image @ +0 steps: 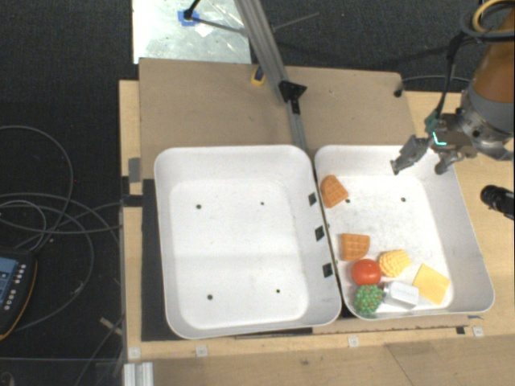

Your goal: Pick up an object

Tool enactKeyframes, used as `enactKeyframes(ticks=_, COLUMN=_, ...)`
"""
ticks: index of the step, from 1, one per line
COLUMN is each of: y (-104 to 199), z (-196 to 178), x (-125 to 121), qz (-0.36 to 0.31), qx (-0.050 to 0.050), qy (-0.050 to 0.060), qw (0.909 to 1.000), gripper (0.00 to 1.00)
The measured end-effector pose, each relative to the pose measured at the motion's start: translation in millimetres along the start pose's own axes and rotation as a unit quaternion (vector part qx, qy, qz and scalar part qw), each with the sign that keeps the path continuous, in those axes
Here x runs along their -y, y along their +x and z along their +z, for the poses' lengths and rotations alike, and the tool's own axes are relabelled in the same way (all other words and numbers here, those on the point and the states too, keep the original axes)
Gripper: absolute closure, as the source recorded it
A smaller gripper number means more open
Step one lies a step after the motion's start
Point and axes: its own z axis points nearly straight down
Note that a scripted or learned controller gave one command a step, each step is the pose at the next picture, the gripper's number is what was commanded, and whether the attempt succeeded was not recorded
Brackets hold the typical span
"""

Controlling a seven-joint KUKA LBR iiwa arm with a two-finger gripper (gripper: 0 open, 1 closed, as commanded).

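My gripper [424, 161] hangs over the far right part of the right bin [451, 215], open, with nothing between its two fingers. Toy foods lie in that bin, well away from it. An orange pastry piece [333, 190] sits near the left wall. At the near end are an orange waffle [355, 245], a red tomato [366, 272], a yellow corn piece [394, 262], a yellow cheese wedge [431, 284], a green bumpy piece [369, 299] and a white block [402, 294].
The left bin [233, 240] stands beside the right one, joined by black clips [319, 232]. A grey pole [265, 47] slants over the bench behind the bins. Cables lie on the floor at left.
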Motion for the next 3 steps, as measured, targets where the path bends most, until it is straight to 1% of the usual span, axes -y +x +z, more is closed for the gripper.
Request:
enactKeyframes(ticks=1, y=0, z=-2, x=-1, qz=0.001, qx=0.0, qy=-0.002, qw=1.0, gripper=0.0)
enactKeyframes(ticks=2, y=1, z=61, x=-2, qz=0.002, qx=0.0, qy=0.001, qw=1.0, gripper=0.0)
enactKeyframes(ticks=3, y=-3, z=123, x=-2, qz=0.002, qx=0.0, qy=0.001, qw=1.0, gripper=0.0)
